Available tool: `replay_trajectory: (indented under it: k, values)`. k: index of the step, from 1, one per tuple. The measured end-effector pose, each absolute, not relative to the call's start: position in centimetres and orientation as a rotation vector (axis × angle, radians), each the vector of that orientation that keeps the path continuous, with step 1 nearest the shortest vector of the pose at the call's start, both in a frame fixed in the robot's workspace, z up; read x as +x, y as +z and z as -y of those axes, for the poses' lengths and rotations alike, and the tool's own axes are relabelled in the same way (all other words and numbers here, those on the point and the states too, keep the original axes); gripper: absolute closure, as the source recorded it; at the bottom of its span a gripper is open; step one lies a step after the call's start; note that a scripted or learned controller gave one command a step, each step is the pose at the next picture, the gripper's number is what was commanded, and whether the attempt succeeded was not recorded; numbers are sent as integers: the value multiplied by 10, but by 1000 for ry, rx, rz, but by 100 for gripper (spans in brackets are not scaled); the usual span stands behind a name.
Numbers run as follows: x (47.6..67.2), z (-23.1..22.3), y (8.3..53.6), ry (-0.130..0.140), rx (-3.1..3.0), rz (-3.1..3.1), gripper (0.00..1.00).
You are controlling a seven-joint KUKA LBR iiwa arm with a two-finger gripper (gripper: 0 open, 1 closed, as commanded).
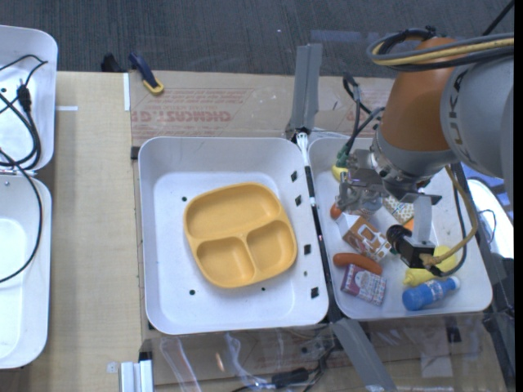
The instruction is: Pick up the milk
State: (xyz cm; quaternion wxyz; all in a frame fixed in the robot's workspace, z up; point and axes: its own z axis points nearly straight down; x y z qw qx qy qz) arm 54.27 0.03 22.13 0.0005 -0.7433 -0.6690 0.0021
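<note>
**Gripper** (364, 193): hangs low over the upper left part of the right bin (482, 305), on the grey arm with its orange band. The wrist hides its working end, so whether it is released or clenched cannot be told. Nothing is seen held in it.

**Milk** (367, 240): judged to be the small orange-and-white carton lying tilted on the right bin's floor, just below the gripper. Its label is too small to read, so the identification is tentative.
- Handling, by judgement: light, box-shaped, fairly stiff in its flat walls, with a smooth and possibly slippery skin. A thin carton would dent under a hard squeeze.
- Hold: across the two broad flat faces near mid-body, not the slanted top.

**Neighbours:**
- A red sausage (357, 261) sits just beside the milk's lower edge.
- A pink box (362, 284) lies below that.
- A blue bottle (430, 293) lies near the bin's lower right.
- A yellow piece (445, 259) lies above the bottle.
- These crowd the milk closely, so a descent could catch the sausage.

**Left bin** (155, 243): holds a yellow divided tray (239, 233), well apart from the milk.

**Counter** (90, 219): carries both bins.
</note>
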Motion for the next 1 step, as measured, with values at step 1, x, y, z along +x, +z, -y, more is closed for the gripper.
replay_trajectory:
  k: [1]
  values:
    - [490,1,219,8,-2412,2010,100]
